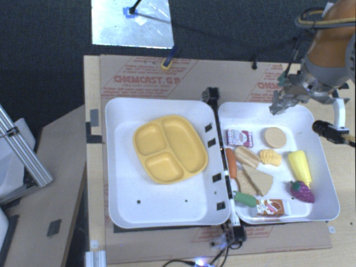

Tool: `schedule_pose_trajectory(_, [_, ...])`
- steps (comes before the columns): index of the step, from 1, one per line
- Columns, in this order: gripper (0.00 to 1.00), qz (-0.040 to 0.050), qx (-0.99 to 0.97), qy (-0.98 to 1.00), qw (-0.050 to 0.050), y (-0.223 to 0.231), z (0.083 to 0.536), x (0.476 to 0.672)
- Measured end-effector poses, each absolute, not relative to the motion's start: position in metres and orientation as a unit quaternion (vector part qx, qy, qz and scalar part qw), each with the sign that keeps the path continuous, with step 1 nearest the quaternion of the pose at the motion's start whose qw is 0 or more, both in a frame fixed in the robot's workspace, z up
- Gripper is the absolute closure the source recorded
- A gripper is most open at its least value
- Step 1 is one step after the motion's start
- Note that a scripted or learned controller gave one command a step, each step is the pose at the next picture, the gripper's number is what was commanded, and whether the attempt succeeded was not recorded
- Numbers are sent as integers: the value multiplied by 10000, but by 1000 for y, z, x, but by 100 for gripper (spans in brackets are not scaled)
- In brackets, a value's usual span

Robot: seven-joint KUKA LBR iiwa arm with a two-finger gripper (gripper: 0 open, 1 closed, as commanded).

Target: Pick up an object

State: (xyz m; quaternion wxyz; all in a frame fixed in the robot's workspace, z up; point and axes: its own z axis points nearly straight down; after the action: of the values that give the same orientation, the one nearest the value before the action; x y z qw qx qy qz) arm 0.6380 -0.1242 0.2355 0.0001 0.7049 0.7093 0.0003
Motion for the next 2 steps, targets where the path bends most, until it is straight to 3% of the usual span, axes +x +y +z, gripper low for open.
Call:
schedule_pose_trajectory(1, [100,1,7044,7098,-7,-74,224,613])
schedule_pose_trajectory(2, [100,-4,7048,7094,-12,-35,221,573])
